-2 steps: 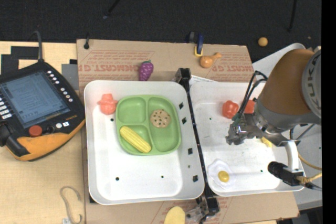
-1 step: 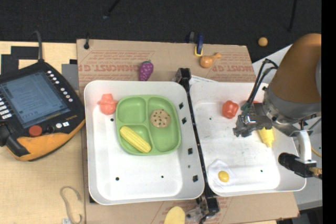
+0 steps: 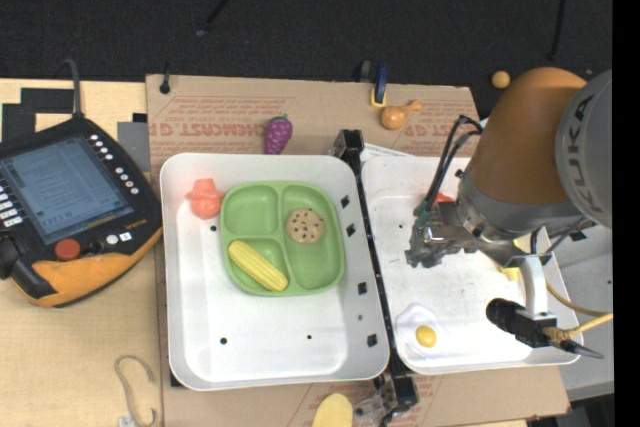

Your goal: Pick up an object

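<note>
Low at the front edge of the bench, outside both bins, lies a yellow rounded toy (image 3: 335, 409); I do not treat it as a target.

1. Survey, far left: a teach pendant (image 3: 70, 200) rests on the bench, well apart from the work.
2. Left bin (image 3: 260, 355): a pink toy (image 3: 204, 198) lies on the bin floor, just beside a green divided plate (image 3: 330, 265). The plate holds a corn cob (image 3: 258, 266) in its front-left compartment and a cookie (image 3: 305, 226) in its rear-right one.
3. Right bin (image 3: 395, 185): a fried-egg toy (image 3: 424, 333) lies near the front-left corner. It is the candidate nearest to me.
4. My gripper (image 3: 430, 243) hangs over bare floor in the right bin's left half, behind the egg. Whether it is spread or pressed together I cannot tell.

Procedure, as I judge it: confirm that the gripper is spread before descending. Shift toward the front of the bin until centred on the egg. The egg looks flat, so descend fully to the floor and straddle its narrow width. Keep off the bin wall. Close, then lift straight and check for the egg.
</note>
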`<state>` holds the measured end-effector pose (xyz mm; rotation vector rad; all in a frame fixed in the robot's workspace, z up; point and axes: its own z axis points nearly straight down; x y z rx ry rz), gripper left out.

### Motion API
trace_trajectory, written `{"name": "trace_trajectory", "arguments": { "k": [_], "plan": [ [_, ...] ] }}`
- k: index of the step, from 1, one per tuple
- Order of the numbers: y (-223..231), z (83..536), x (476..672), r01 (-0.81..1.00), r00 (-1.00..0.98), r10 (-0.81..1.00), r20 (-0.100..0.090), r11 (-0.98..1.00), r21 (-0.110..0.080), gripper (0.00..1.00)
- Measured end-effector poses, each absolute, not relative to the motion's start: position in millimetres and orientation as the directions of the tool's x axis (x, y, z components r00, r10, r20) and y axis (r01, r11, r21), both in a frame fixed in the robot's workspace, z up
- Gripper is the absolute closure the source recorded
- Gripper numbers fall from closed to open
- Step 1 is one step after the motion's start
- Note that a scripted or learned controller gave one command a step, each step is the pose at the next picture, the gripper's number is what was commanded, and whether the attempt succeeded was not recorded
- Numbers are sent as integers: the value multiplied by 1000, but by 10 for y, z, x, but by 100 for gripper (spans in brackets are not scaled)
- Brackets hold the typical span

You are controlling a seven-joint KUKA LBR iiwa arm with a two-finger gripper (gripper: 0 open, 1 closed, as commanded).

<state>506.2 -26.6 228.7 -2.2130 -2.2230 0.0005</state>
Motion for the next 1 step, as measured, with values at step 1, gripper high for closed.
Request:
{"name": "trace_trajectory", "arguments": {
  "k": [1],
  "plan": [
    [100, 2371, 4897, 1000, -3, 1000, 2, 3, -4, 100]
  ]
}}
